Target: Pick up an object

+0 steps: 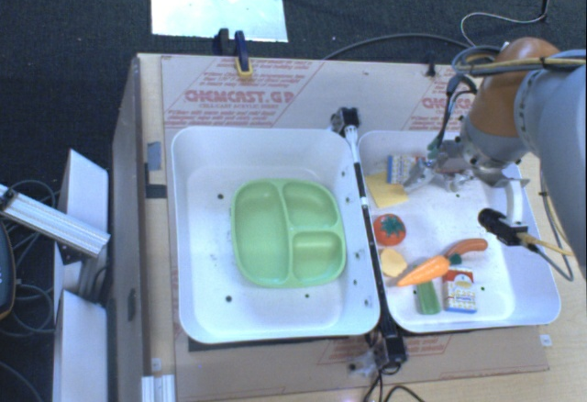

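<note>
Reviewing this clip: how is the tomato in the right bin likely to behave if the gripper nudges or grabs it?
The tomato looks round and glossy, so it would probably roll when nudged and might slip between two fingers. It looks like a small toy, so probably light. It sits near the bin wall and the yellow slice, which may block a roll leftward.

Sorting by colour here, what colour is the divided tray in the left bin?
Light green; the divided tray shows clearly in the camera view.

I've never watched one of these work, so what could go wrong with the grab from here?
1. The jaws hover at the right bin's back edge, near a small blue-and-white packet and a yellow block; they might nudge both and lift neither.
2. The carrot, tomato and sausage lie close together, so a later grab there could catch two.
</note>
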